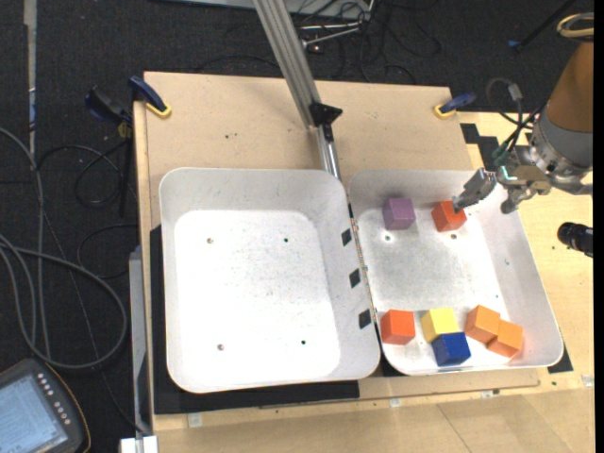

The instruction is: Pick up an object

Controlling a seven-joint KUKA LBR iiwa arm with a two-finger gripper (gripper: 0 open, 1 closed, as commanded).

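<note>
- Plywood bench (245,121) carried two shallow white bins; dark floor with loose cables lay around it, and a screen corner showed at the lower left of the frame.
- Nearest, along the bottom edge of the right bin (524,281), sat a cluster: an orange cube (398,326), a yellow cube (439,323), a blue cube (452,348) and two more orange blocks (495,329) at the lower right.
- Left bin (250,276) lay beside it, its floor speckled.
- Farther up, a purple cube (398,212) and a red-orange cube (449,217) stood apart in the right bin.
- The gripper (493,191) hung at the right, fingers apart, one tip just beside the red-orange cube, perhaps touching it; nothing sat between them.
- A good grasp likely needed the fingers centred to straddle that cube before closing.
- Farthest, a metal pole (288,50) slanted toward the top of the frame, clamps at the bench corners.
</note>
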